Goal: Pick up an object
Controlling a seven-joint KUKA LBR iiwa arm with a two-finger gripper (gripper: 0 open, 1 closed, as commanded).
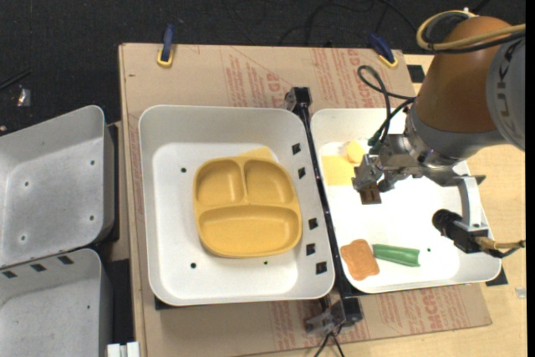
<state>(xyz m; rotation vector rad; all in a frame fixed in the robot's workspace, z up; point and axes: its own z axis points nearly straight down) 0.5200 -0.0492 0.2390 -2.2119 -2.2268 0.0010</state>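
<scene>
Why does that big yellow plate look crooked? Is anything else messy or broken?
The yellow divided plate lies slightly turned in the left bin, not square with its walls. Nothing looks spilled or broken. In the right bin, the green piece and orange piece lie loosely beside each other.

We found legible marking in two places. On the brown board [251, 75] beneath the bins, red printed lettering ran in repeated diagonal bands across the upper centre of the frame; the strokes were too faint and too small for us to read any word with certainty. A similar red print appeared upside down along the board's lower edge, at the lower right of the frame, and we could not read it either. On the grey arm [510, 88] at the right edge of the frame, we saw large dark letters, partly cut off by the frame; "UK" was the readable part.
</scene>
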